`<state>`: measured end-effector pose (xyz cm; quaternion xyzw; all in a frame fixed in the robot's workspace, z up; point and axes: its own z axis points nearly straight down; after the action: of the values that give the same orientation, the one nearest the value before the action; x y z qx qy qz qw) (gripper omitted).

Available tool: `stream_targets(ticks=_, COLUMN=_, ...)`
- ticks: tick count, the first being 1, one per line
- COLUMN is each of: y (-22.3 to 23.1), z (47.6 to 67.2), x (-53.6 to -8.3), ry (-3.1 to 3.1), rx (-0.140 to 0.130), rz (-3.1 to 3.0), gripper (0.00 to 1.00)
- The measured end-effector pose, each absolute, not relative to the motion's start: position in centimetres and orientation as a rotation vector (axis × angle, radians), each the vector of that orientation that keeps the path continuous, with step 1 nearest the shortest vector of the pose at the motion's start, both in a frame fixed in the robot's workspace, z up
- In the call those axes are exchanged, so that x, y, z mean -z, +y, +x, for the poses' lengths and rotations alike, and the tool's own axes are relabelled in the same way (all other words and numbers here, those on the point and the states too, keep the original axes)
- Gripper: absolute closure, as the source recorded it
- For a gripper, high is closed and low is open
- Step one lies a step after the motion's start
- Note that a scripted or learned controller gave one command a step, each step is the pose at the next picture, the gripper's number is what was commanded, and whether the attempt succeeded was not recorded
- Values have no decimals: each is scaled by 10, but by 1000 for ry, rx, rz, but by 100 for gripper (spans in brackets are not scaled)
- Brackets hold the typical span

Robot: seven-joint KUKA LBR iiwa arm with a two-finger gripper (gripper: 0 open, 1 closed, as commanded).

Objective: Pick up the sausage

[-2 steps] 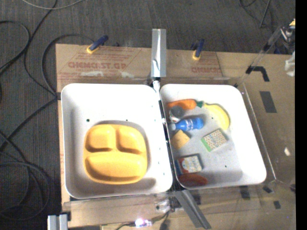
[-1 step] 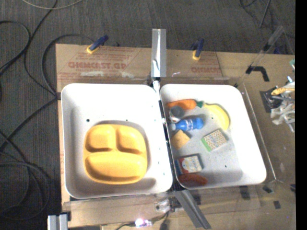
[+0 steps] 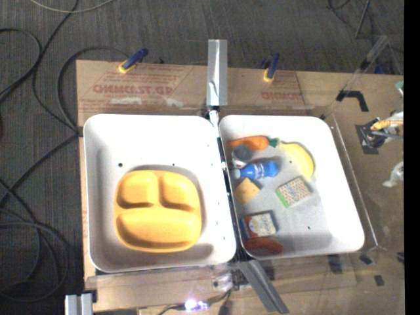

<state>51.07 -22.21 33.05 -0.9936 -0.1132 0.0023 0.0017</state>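
Camera view: the bench from above, two white bins side by side, the job in hand being the approach to the sausage.
Sausage [image 3: 264,245]: a dark reddish-brown link, lying flat and roughly crosswise in the right bin [image 3: 331,225], at its near wall towards the near-left corner.
Closest neighbour: a small red-edged box [image 3: 262,224], just behind the sausage, close enough that contact cannot be ruled out.
Further back: an orange wedge [image 3: 247,190], a blue bottle [image 3: 257,170], a checkered card [image 3: 293,191], a carrot [image 3: 252,142] and a pale yellow fruit [image 3: 299,157], all well apart from the target.
Left bin [image 3: 98,176]: holds a yellow divided tray [image 3: 158,209], no part of this step.
Pincer: whether it is spread or pressed together cannot be told from this frame.
Progress: judged as not yet begun; the sausage lies untouched on the bin floor.
Doing it well: come straight down over the middle of the link, closing across its short width, not along its length.
Clearance: one finger likely has to drop between sausage and box, the other between sausage and near wall; both gaps look tight.
Risk: the rounded, probably smooth skin could roll or squirt out; a descent too near the wall could strike the rim, and one too far back could land on the box.
Lift: rise vertically until clear of the wall before any sideways travel.
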Motion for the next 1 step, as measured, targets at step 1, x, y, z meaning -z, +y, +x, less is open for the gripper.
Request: stream_targets(ticks=1, y=-223, z=540, x=-433, ry=-321, rx=-4, rz=-3125, gripper=0)
